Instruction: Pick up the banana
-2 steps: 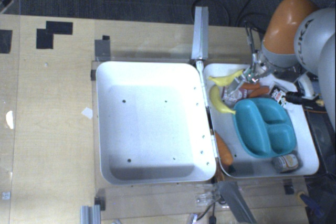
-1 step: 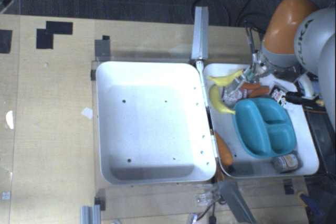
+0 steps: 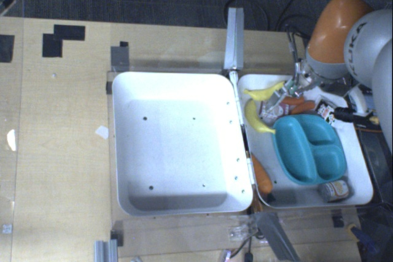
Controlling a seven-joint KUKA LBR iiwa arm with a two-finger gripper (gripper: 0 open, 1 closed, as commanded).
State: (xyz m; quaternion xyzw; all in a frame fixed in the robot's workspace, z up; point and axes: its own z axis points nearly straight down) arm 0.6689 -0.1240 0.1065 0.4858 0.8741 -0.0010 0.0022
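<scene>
The banana lay in the right bin, against its left wall near the far corner, just beside the blue divided tray, and a second yellow piece sat just behind it; neither was lifted, so by my reading the pick was not yet made and the whole grasp and lift remained. The arm reached in from the right over the far edge of that bin, wrist bent down, with the gripper low among the clutter near the yellow piece. Whether the pincer was wide or narrow could not be told, and nothing was seen held in it.
</scene>
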